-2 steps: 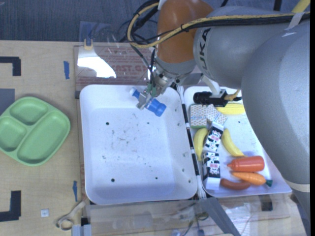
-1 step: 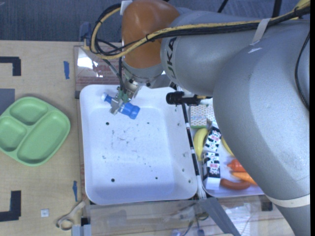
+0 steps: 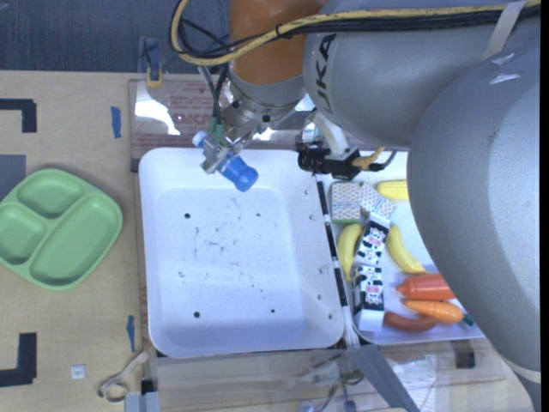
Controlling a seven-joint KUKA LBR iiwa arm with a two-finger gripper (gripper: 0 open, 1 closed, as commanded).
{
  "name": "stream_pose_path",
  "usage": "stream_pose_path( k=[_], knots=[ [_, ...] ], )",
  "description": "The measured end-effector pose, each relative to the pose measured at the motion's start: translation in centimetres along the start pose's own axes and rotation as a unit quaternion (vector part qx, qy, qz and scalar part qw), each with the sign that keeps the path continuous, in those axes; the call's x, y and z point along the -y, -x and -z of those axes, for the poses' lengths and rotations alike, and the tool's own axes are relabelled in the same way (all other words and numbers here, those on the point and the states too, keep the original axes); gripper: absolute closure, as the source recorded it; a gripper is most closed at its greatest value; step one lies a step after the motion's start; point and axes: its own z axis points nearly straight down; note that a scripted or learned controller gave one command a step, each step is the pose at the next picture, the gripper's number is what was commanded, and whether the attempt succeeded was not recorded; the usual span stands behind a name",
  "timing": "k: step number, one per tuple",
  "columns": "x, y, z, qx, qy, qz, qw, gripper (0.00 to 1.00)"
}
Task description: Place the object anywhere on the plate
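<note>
Looking down at your tool (image 3: 220,155), you see it at the far edge of the left white bin (image 3: 171,316), its fingers clenched on a blue cylinder (image 3: 238,172) that sticks out just below and to the right of the fingertips, tilted. The cylinder hangs over the bin's upper rim area, close to the bin floor, though you cannot tell whether it touches. Above the tool rises the orange band (image 3: 270,24) of the arm, with yellow and black cables (image 3: 197,54) looping past it.

Out to the tool's left, well apart and off the bin, the green divided plate (image 3: 56,227) lies on the tabletop (image 3: 60,350); nothing lies in its three compartments.

To the tool's right, beyond the wall between the bins, the second white bin (image 3: 429,333) holds a checkered block (image 3: 356,200), two bananas (image 3: 403,247), a black-and-white cow-patterned carton (image 3: 371,269), an orange carrot (image 3: 433,309) and a red-brown sausage-like piece (image 3: 410,322), all crowded together. The grey arm (image 3: 463,144) covers much of that bin.
</note>
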Motion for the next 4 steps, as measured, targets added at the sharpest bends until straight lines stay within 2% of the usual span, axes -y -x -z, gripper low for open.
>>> stream_pose_path(
  k=[1, 2, 3, 4],
  knots=[
    [0.0, 0.0, 0.0, 0.000, 0.000, 0.000, 1.0000, 0.00],
    [-0.2, 0.0, 1.2, 0.001, 0.003, 0.001, 1.0000, 1.00],
    [4.8, 0.7, -8.4, -0.001, -0.002, -0.042, 0.9991, 1.00],
    [-2.0, 0.8, -13.4, -0.001, -0.001, -0.068, 0.9977, 1.00]
  ],
)
